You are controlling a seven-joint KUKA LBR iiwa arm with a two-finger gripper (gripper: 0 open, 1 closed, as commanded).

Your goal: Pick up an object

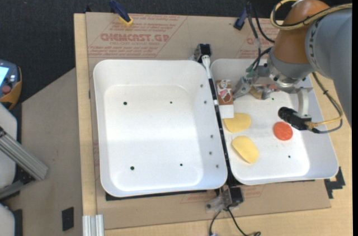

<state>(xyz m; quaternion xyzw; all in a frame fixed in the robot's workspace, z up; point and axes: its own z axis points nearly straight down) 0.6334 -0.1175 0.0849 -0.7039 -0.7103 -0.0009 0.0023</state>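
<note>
Two shallow white bins are seen side by side on a cardboard sheet (140,33); the left bin (106,84) is the larger one in view, and the right bin (313,165) holds all the loose objects. The gripper (258,85) is lowered over the far part of the right bin, beneath the orange band (291,42) of the arm; whether it is spread or closed cannot be told, since the wrist covers it. Nearest to it, just to its left against the dividing wall, a small red-and-white packet (225,93) is found (its long axis appears to run toward the camera, though it is too small to be sure). Nearer the camera, two yellow pieces are laid: a yellow slice (239,122) lying crosswise, and a yellow oval (245,149) with its long axis slanting down to the right. A red disc (283,131) is set to the right of them, below the gripper and apart from it.
</note>
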